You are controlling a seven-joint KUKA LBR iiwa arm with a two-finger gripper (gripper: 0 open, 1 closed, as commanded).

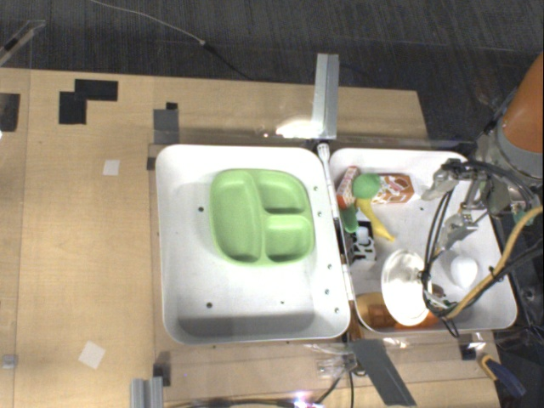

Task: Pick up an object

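1. Gripper [463,221]: poised over the right bin [412,228], toward its 3 o'clock side. Whether it is released or clenched cannot be told.
2. White round piece [464,270]: lies just beside the gripper, at 6 o'clock.
3. White bowl [403,289]: near, at 8 o'clock.
4. Green-and-yellow toy [371,195] and brown packet [395,189]: found at 10 o'clock, side by side.
5. Green divided tray [259,215]: well apart at 9 o'clock, in the left bin [183,296].

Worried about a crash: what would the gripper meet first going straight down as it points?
Likely the white round object under the gripper in the right bin, though depth is unclear.
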